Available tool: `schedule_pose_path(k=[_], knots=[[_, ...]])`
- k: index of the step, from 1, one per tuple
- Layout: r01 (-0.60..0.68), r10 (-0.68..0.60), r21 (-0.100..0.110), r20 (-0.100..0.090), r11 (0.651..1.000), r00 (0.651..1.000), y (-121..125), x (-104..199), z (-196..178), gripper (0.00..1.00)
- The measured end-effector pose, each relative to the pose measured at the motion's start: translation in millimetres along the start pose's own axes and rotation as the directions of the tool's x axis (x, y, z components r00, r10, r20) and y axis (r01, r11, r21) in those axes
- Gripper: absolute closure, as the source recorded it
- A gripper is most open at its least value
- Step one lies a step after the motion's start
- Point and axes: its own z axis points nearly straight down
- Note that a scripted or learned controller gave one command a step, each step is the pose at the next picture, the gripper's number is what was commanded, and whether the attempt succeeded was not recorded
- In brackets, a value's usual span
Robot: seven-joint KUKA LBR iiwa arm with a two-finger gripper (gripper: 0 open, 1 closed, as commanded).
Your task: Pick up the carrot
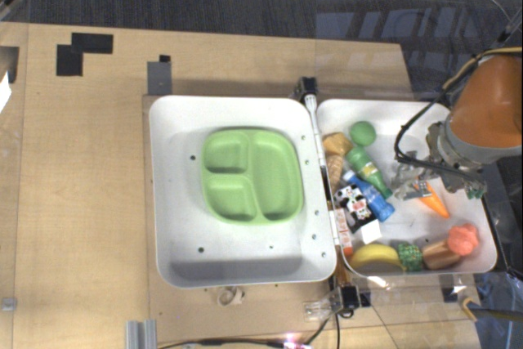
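1. Two shallow white bins sit side by side on the wooden bench: the left bin (176, 257) holds a light green divided tray (249, 175) with three compartments, lying near its centre.
2. The right bin (489, 261) is crowded with toy food and small items.
3. The carrot (435, 201) lies in the right half of the right bin, orange, pointing down and to the right, with its thicker end up near the gripper.
4. The arm (489, 106) enters from the right, its orange band above the wrist sitting over the bin's upper right part.
5. The gripper (418, 185) hangs right at the carrot's upper end; I cannot tell whether it is spread or closed, nor whether it touches the carrot.
6. Left of the carrot lies a blue bottle (370, 196), with a green bottle (365, 163) above it and a green ball (362, 132) higher still.
7. Along the bin's bottom wall sit a banana (375, 257), a hot dog (440, 255) and a pink piece of toy food (463, 239).
8. A black-and-white box (354, 207) and a tan bread-like piece (336, 145) lie near the bin's left wall.
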Motion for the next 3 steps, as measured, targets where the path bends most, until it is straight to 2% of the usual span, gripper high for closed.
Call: schedule_pose_path(k=[1,2,3], knots=[[0.001,-0.001,0.0,-0.001,1.0,1.0,0.3,0.2,0.5,0.0],[0.061,-0.062,-0.007,-0.014,0.998,0.998,-31.4,9.7,14.9,0.0],[-0.25,0.25,0.0,-0.013,0.968,0.968,-30.2,16.1,14.3,0.0]])
